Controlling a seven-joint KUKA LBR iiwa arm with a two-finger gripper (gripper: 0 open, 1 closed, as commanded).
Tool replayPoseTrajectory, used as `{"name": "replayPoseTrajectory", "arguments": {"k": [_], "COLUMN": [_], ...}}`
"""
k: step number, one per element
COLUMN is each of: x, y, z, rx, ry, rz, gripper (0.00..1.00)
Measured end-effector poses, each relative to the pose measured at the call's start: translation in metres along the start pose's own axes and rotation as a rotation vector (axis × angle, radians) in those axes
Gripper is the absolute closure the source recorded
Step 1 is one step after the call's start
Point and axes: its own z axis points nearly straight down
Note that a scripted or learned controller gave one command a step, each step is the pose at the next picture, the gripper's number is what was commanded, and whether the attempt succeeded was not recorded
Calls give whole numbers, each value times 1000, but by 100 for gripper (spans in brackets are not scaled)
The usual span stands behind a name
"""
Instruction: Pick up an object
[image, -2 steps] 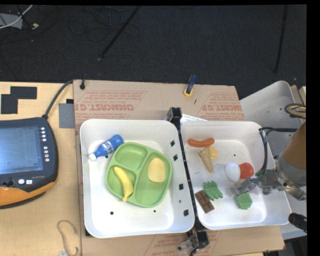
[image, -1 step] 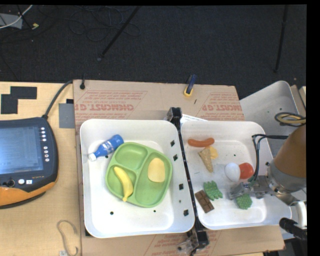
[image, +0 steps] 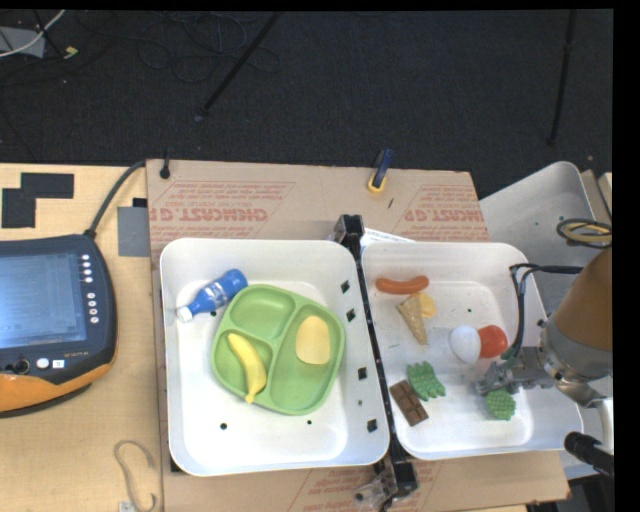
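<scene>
My gripper (image: 508, 379) is low in the right bin (image: 450, 440), near its right wall, with the arm's orange band (image: 598, 300) behind it. Directly below the gripper lies a small green bumpy piece (image: 499, 405), very close to it; whether they touch is unclear. Just above the gripper sit a red object (image: 491, 341) and a white egg (image: 464, 343), side by side. Further left are a second green piece (image: 425, 381) and a brown chocolate bar (image: 407, 402). Toward the back of the bin I see an orange sausage (image: 402, 285) and a tan-and-yellow wedge (image: 415, 313).
The left bin (image: 190, 420) holds a green divided plate (image: 290, 395) carrying a banana (image: 247, 366) and a pale yellow piece (image: 313, 341), plus a blue bottle (image: 213, 295). A tablet (image: 45, 305) lies at far left. Black cables (image: 522, 290) run by the right bin's wall.
</scene>
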Motion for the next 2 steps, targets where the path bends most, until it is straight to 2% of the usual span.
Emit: {"name": "replayPoseTrajectory", "arguments": {"k": [2], "x": [1], "y": [-1], "z": [-84], "rx": [-2], "ry": [-2], "rz": [-4], "gripper": [100]}}
